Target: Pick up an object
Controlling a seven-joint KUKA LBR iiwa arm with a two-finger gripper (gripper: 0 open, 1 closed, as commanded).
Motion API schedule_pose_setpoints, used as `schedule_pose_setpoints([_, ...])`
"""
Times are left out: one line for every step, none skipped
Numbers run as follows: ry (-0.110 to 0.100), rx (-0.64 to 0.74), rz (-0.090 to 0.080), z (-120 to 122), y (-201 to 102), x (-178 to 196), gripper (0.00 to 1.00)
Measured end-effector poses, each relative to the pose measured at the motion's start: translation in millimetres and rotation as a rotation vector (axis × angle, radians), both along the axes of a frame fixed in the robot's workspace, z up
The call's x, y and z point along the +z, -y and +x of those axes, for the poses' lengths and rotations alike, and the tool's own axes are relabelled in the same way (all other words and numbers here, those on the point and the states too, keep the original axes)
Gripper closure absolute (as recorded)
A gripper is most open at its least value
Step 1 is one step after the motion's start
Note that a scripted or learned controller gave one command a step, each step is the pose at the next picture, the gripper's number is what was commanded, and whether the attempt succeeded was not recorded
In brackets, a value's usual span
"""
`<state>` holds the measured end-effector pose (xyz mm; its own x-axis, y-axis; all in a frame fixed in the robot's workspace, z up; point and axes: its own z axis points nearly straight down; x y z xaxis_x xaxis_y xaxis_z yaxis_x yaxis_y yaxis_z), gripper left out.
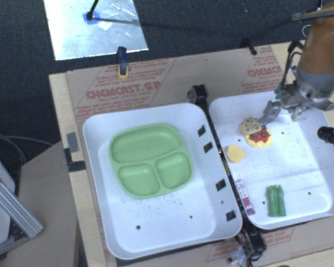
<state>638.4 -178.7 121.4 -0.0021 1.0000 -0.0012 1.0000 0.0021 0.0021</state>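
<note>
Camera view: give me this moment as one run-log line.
gripper: low in right bin, beside cookie | pizza slice, yellow chip, asparagus: lying loose | green tray: in left bin

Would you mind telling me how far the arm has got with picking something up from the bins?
Done: the gripper has reached into the right bin, beside the cookie and the red-and-yellow toy. In hand: nothing visibly between its fingers; whether they are open is unclear. Left: grasp and lift. The yellow piece and green bundle lie untouched, and the green divided plate sits in the left bin.
</note>
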Motion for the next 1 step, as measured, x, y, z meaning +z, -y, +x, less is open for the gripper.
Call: schedule_pose_setpoints([0.003, 0.003, 0.0, 12.7, -6.2, 9.8, 0.0])
